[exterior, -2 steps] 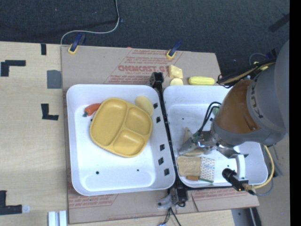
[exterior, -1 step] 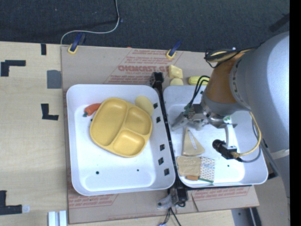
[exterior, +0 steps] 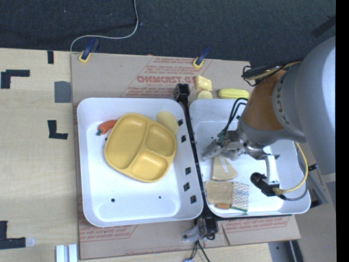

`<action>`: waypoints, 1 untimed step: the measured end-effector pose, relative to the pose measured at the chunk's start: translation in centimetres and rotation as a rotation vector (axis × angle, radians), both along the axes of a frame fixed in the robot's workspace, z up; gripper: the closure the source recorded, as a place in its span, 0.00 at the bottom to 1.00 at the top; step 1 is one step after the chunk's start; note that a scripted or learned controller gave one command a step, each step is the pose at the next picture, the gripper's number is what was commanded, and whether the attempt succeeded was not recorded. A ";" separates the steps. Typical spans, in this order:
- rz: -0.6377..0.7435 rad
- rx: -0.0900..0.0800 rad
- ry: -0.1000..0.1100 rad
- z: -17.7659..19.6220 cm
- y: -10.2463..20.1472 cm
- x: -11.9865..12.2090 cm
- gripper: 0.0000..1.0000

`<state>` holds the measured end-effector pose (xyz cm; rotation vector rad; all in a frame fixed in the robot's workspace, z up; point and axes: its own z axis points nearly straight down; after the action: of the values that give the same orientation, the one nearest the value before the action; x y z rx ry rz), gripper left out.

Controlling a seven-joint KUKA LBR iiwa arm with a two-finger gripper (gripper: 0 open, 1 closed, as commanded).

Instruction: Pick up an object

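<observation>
Two shallow white bins are sitting side by side on the bench, and the black divider [exterior: 188, 146] running between them is serving as the landmark here. Left of the divider, the left bin [exterior: 92, 201] is holding a yellow sectioned plate [exterior: 140, 147] tilted at an angle, with an orange carrot-like piece [exterior: 106, 126] peeking out from under the plate's far-left edge and a pale yellow rounded piece [exterior: 167, 119] lying between the plate and the divider. Right of the divider, the right bin [exterior: 289, 206] is holding a beige wedge-shaped piece [exterior: 222, 170], and nearer the bin's front edge a tan square sponge-like piece [exterior: 218, 193] with a speckled packet [exterior: 240, 196] just beside it — both close to the divider. The gripper [exterior: 218, 146] is hanging low over the right bin, just right of the divider and just above the beige wedge; whether anything is between its tips cannot be told. Beyond the bins' far edge, near the divider's far end, a yellow block [exterior: 203, 83] and a corn cob [exterior: 233, 93] are lying on the cardboard [exterior: 136, 78].
</observation>
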<state>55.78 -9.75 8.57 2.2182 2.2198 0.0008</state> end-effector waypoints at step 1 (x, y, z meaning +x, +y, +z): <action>-0.001 0.001 0.000 0.0 -0.3 -6.5 0.00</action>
<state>49.29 -10.01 8.60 2.2197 2.2189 0.0024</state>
